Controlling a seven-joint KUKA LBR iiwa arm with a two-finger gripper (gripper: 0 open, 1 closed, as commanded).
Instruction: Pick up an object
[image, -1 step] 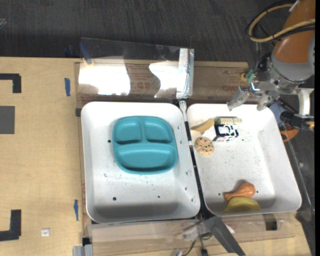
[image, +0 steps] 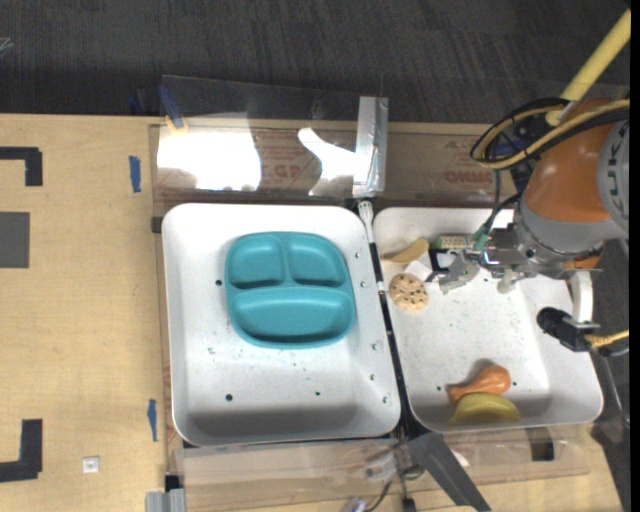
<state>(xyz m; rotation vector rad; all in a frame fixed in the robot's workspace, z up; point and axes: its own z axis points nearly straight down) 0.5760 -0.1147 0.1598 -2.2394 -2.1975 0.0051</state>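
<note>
My tool (image: 455, 272) hangs over the upper left part of the right bin (image: 560, 400). Its fingers stand apart, with nothing between them. A round speckled cookie (image: 407, 291) lies just left of the tool, near the bin's left wall. A tan wedge (image: 407, 250) lies above the cookie. An orange and yellow toy (image: 481, 394) rests at the bin's lower edge. The left bin (image: 190, 330) carries a teal divided plate (image: 290, 288).

floor (image: 300, 40): dark carpet | bench (image: 70, 300): pale wood (black tape marks)
</note>
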